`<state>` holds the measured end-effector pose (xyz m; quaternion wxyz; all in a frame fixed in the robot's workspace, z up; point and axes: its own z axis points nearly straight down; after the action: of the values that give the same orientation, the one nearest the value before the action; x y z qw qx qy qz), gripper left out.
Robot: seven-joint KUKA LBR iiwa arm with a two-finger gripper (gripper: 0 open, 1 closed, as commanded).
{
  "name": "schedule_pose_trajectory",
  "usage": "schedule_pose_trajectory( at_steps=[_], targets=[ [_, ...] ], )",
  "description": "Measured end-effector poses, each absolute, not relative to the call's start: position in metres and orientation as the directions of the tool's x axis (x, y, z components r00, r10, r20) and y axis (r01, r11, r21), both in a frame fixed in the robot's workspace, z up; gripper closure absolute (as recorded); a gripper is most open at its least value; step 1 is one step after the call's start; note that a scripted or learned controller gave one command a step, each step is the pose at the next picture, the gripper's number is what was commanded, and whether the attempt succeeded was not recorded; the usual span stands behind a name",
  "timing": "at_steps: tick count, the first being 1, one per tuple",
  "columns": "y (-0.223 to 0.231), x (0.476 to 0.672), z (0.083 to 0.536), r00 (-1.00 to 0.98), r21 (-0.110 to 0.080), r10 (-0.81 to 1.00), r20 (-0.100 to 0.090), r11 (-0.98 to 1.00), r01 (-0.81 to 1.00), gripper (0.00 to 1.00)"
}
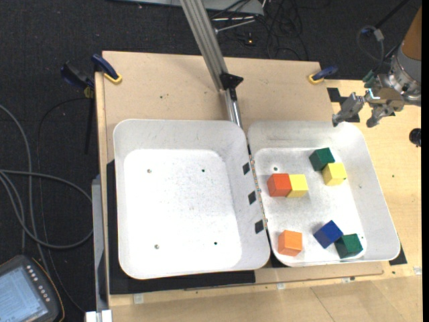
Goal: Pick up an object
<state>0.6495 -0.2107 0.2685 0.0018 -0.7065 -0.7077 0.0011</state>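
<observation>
The tool (362, 111) hangs above the far right corner of the right bin (382, 200), its 2 fingers spread apart with nothing between them — it is open and carrying nothing. All candidates for the pick lie inside that right bin; the left bin (134, 180) beside it plays no part in this step.

Taking the right bin as the landmark: a dark green block (322, 158) and a yellow block (334, 173) sit touching near its far side, closest to the tool. Toward the bin's middle-left, an orange-red block (279, 184) and a second yellow block (297, 185) are pressed side by side. Along the bin's near edge, an orange block (290, 242) stands alone, while a blue block (328, 234) touches another green block (349, 245) close to the near right corner.

The step in hand looks like choosing a target and descending. My judgement: the lone orange block is the cleanest choice — it has free space on every side, so both fingers can drop past it without nudging a neighbour. The 3 touching pairs are riskier, since a finger may land on the adjoining block or wedge between them. For a pair, the fingers should close across the faces that are free, not along the joint. Centre over the block, align the fingers with its faces, descend straight, and close only once low enough on its sides.
</observation>
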Motion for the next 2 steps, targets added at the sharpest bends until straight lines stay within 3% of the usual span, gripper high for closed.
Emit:
schedule_pose_trajectory(
  at_steps=[1,2],
  targets=[
    [-0.21,0.65,0.272,-0.004,0.0,1.0,-0.001,0.004,1.0,0.0],
    [-0.21,0.654,0.208,-0.002,-0.005,1.0,0.001,0.002,1.0,0.0]
  ],
)
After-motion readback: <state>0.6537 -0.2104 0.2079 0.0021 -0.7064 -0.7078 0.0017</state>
